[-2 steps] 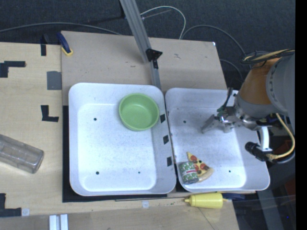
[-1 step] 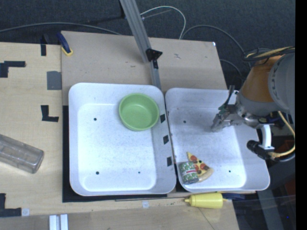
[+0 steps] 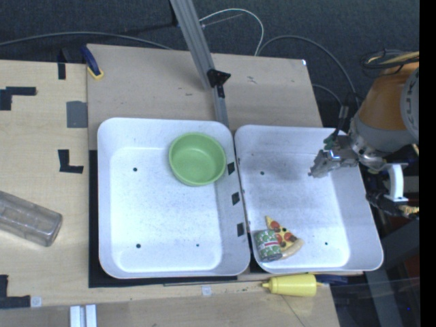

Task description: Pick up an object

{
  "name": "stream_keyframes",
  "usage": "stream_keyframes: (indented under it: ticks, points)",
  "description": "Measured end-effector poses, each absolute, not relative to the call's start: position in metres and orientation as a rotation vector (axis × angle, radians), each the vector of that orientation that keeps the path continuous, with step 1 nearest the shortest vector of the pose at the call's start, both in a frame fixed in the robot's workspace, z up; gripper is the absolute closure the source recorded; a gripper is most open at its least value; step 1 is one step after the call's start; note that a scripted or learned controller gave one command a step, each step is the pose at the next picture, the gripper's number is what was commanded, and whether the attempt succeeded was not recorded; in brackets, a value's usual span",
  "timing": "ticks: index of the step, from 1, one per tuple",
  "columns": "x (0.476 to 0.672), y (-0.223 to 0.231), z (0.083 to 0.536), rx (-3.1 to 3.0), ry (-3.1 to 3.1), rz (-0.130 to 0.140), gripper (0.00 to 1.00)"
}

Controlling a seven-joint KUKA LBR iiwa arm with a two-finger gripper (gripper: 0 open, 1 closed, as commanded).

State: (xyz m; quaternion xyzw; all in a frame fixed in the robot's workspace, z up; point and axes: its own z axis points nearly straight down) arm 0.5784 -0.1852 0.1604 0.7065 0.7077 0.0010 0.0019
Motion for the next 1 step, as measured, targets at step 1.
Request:
stream_keyframes:
  ticks: [1]
  points:
    - [0.5789,-0.1832,0.2031,2.217,2.221,0.003,1.00]
